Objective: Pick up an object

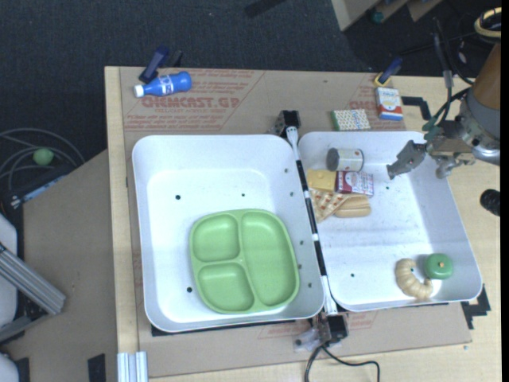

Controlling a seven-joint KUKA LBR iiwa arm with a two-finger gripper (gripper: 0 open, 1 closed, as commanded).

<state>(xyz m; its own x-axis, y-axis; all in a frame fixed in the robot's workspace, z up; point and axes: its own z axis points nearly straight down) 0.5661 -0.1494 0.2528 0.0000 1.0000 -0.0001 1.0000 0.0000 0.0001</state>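
Left bin (pixel 151 173): we see one light green divided plate (pixel 242 261) lying flat in its lower middle, with three compartments, all bare.

Right bin (pixel 398 221): we count a cluster in its upper left corner and a pair in its lower right corner.

Upper cluster: one grey can (pixel 346 160) on its side, one red-and-white packet (pixel 354 184) just below it, one yellow block (pixel 321 181) to the left, and one waffle-like tan piece (pixel 338 206) below, all touching or overlapping.

Lower pair: one pale croissant-shaped piece (pixel 412 278) and one green round object (pixel 437 267) with an orange spot on top, touching each other near the bin's lower right rim.

Bench outside the bins: one blue-and-white bottle (pixel 163 83) at the upper left of the board, one checkered card (pixel 351 119) and one small orange-and-white box (pixel 388 103) above the right bin.

Claw: the gripper (pixel 409 159) hangs at the right bin's upper right edge, above the bin floor; we see one dark finger pointing down-left, and we cannot tell how its fingers stand. We see nothing in its grasp.

Arm: the wrist (pixel 481 126) enters from the right edge of the frame, cut off there.

Hard to make out: the printing on the packet and small box is too small to read; the cluster's overlapping pieces hide each other's edges.
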